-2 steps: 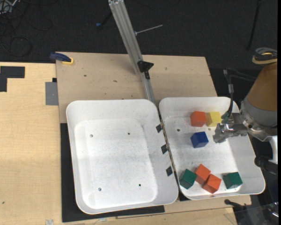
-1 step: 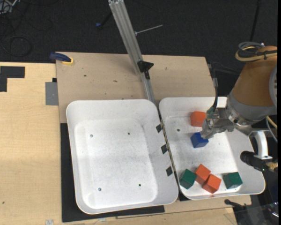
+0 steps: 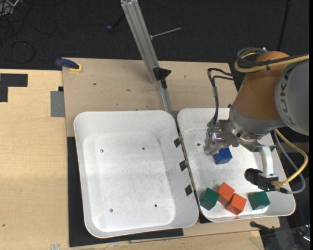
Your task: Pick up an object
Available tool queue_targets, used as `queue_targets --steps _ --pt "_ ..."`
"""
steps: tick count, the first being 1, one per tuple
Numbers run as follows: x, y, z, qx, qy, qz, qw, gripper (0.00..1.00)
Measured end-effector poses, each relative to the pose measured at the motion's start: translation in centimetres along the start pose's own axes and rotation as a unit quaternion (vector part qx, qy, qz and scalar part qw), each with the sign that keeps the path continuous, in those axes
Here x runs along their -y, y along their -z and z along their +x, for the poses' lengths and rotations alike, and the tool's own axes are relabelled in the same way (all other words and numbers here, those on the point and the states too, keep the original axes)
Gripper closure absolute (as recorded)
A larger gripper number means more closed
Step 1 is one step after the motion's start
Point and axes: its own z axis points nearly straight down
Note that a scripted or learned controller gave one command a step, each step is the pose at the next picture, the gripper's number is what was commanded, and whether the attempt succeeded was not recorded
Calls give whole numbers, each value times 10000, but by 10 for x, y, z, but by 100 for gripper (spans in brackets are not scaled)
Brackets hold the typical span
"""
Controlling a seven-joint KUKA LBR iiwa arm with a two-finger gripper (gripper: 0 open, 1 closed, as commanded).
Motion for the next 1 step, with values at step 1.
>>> queue_targets --steps 1 --pt "2 5 51 1 4 -4 10000 100"
